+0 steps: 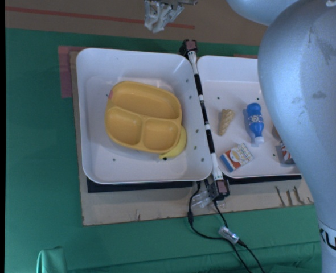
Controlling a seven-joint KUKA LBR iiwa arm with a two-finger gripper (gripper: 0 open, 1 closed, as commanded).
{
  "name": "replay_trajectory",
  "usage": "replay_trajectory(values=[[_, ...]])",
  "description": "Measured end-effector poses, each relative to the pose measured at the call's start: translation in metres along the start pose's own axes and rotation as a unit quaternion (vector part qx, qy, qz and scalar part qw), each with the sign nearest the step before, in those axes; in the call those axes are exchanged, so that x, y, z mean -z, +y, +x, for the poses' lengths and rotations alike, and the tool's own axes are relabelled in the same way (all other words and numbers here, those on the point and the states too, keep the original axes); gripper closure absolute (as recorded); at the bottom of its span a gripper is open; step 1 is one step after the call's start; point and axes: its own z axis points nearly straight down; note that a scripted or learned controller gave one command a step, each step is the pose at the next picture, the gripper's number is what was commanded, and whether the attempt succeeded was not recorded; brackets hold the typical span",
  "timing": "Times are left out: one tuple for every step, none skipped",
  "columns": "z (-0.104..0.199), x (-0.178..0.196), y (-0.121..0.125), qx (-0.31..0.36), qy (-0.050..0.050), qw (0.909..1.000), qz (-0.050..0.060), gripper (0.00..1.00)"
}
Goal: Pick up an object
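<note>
Grey arm (304, 95) fills the right side, near the camera. Its two-finger gripper (159, 19) hangs above the left white bin (94, 152) with fingers spread, holding nothing. Yellow plastic divided tray (142, 115) lies inside this bin, over a yellow banana (178, 147).

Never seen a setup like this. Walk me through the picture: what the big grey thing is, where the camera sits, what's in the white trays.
One camera fixed above the bench looks down at a slant. The big grey shape on the right is a robot arm reaching in; its end effector hangs at the top, above the far edge of the bins, with nothing visible between its fingers. Two shallow white bins sit side by side. The left bin holds a yellow divided plate with a banana tucked under its edge. The right bin holds an ice cream cone, a blue bottle and a small snack box. Another item is partly hidden by the arm.
</note>
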Motion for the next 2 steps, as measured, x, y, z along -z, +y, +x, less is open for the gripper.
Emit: replay_trajectory(values=[[0.0007,0.0000,0.0001,-0.001,0.000,1.0000,0.000,1.00],[0.0008,-0.0085,0.0000,0.000,0.000,1.0000,0.000,1.00]])
